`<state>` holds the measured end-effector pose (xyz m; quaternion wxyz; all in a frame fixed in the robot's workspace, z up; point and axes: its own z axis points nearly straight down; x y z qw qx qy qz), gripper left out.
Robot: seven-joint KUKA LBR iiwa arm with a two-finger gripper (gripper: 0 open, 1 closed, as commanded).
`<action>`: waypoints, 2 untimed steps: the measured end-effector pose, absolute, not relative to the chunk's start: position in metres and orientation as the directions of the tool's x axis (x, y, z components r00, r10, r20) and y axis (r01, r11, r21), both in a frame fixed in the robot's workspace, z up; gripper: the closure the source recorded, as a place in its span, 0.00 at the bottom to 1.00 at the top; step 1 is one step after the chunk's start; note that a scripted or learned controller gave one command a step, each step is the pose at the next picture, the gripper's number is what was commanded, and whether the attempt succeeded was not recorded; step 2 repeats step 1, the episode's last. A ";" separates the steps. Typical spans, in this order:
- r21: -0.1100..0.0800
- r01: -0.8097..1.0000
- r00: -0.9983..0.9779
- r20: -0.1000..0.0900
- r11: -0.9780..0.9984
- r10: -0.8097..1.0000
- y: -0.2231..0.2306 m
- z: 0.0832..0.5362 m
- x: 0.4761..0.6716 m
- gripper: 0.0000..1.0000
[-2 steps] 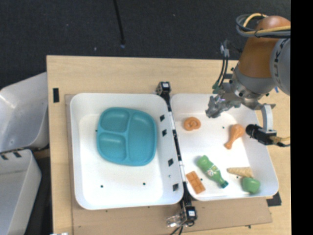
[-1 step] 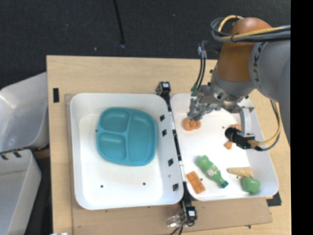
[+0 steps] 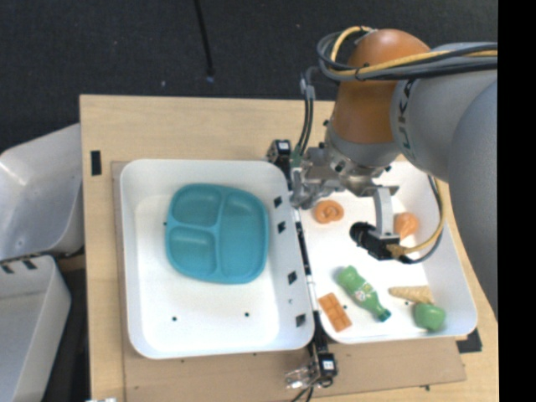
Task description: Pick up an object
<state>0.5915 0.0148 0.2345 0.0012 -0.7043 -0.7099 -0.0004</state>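
I have the arm (image 3: 435, 132) reaching in from the right over the right bin (image 3: 459, 291). The left bin (image 3: 142, 325) beside it carries a teal divided plate (image 3: 218, 231). The gripper (image 3: 305, 194) hangs at the right bin's left wall, toward the far corner, and I cannot tell whether it is apart or closed. All the loose things lie in the right bin. The green bottle (image 3: 360, 290) is longest: white label, lying flat, its axis slanting from far-left to near-right with the teal cap at the near-right end. The tan cone (image 3: 410, 292) lies crosswise just right of it. The orange ridged bar (image 3: 335, 311) slants like the bottle. The round orange coil (image 3: 328, 213) sits just beside the gripper, the green fruit (image 3: 430, 315) touches the cone's right end, and a small orange lump (image 3: 406, 223) lies farther back.
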 end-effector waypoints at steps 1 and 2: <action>0.000 1.000 -0.008 0.002 0.008 1.000 0.063 0.242 0.583 1.00; 0.000 1.000 -0.008 0.002 0.008 1.000 0.063 0.242 0.583 1.00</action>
